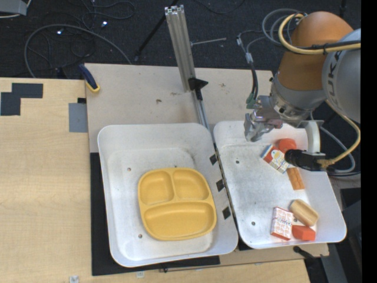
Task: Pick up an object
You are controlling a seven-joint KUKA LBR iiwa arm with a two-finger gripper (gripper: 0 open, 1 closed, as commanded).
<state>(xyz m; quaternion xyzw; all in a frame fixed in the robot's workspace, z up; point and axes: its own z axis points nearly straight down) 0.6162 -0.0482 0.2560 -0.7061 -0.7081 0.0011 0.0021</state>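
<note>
Fingers (pixel 254 132), open or clenched I cannot tell, hover over right bin (pixel 247 217); orange stick (pixel 297 180) lies lengthwise far-to-near.

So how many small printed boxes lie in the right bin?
2. One box near the far edge, close to the pincer; another box near the front edge, beside a bread roll. The arm may hide more.
</note>
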